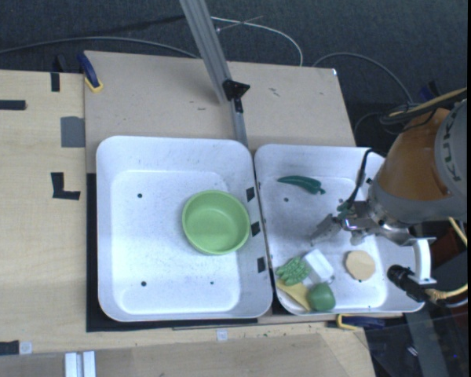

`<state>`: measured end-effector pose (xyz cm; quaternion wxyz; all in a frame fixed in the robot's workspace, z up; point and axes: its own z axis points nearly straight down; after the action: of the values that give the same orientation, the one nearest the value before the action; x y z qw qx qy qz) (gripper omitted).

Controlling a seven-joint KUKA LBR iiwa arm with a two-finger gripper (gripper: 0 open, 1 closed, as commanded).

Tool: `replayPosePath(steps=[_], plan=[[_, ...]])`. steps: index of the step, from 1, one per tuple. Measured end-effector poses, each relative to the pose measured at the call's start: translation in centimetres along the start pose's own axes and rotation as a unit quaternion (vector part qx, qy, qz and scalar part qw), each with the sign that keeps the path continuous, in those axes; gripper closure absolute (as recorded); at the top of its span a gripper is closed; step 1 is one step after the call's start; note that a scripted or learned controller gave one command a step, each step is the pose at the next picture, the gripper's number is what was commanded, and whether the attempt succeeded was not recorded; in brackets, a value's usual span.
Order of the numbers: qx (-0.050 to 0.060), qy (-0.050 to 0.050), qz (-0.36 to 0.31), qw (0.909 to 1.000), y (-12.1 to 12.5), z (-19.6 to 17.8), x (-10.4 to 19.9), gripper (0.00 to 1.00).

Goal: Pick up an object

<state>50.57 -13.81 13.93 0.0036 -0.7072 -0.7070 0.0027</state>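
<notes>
Right bin (298, 159), gripper (327, 228) low over its middle.
I log fingers apart, nothing between; tan disc (361, 265) just beside, green pepper (301, 183) near far wall.

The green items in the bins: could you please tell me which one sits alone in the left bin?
The green bowl; the pepper, leafy piece and ball share the right bin.

Robotics laboratory. A plywood bench (31, 210) marked with black tape carries two white bins (118, 163), a metal pole (208, 38) and loose cables (275, 34) over dark carpet; a grey-and-orange arm (420, 171) reaches from the right.
</notes>
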Motion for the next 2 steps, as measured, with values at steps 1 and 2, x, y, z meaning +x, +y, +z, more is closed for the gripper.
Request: replayPosePath(steps=[1,2], plan=[[-0.004,-0.001,0.0,1.0,0.1,5.1,0.0,0.0],[-0.003,0.0,-0.001,1.0,0.0,4.0,0.1,1.0]])
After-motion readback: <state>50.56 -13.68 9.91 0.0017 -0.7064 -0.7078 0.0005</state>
